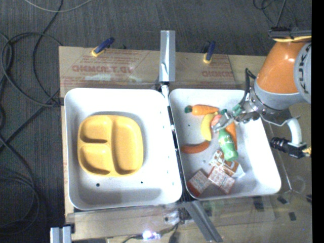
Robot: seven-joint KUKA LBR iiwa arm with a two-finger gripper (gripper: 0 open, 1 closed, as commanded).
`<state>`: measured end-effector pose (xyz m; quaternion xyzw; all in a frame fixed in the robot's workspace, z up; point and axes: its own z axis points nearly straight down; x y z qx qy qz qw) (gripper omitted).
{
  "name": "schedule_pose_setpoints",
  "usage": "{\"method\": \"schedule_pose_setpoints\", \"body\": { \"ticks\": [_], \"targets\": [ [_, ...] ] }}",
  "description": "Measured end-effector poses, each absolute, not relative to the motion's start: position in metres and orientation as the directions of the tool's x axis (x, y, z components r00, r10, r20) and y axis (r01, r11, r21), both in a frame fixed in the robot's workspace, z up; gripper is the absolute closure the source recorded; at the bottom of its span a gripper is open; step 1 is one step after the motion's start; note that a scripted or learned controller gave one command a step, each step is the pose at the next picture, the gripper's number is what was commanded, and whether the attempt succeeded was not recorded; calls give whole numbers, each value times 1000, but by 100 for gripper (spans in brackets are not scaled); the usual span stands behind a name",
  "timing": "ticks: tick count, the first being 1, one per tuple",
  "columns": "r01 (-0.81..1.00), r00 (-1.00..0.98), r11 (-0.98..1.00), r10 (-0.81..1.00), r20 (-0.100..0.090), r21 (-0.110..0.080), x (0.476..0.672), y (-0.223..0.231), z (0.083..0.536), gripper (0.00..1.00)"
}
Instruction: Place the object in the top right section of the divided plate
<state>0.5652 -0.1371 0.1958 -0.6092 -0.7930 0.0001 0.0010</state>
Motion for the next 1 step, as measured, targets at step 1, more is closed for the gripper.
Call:
{"method": "schedule_pose_setpoints", "body": {
  "ticks": [1],
  "targets": [
    [950,-311,311,950,-3,1,535,-106,402,100]
  ]
}}
